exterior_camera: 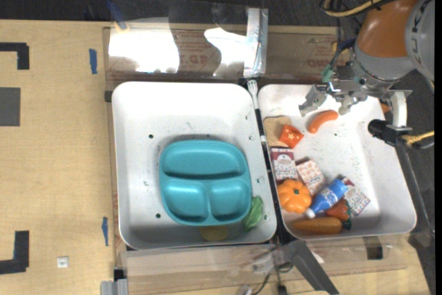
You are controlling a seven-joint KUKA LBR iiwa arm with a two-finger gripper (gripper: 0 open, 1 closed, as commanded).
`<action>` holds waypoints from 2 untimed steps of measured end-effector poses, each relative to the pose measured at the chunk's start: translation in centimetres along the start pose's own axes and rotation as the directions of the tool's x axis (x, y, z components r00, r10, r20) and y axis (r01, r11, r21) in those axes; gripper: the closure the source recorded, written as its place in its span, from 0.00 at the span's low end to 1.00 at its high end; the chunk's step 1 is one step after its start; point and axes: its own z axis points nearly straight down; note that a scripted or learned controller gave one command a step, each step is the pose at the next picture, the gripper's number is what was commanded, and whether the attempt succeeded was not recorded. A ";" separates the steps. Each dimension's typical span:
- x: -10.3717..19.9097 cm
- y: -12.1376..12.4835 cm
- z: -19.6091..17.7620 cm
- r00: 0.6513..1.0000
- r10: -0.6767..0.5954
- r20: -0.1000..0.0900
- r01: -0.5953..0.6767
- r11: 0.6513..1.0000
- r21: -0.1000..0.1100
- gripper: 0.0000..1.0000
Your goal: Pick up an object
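Nothing lifted yet. Metal two-finger pincer (327, 101) spread open and empty, hovering just above small orange carrot-shaped toy (321, 121) resting in right shallow white bin (387, 169). Closing and lifting remain.

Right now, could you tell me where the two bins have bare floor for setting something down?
The left bin is bare along its far strip, above the teal tray. In the right bin, the right-hand floor beyond the blue bottle is free. Its near-left corner is crowded: pumpkin, packets, carrot. The gripper hovers by the orange sausage.
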 end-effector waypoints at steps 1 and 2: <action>-3.8 -0.1 8.3 1.000 0.028 0.000 -0.028 1.000 0.001 0.00; -0.9 3.4 9.6 0.994 -0.110 0.009 0.110 0.994 0.013 0.00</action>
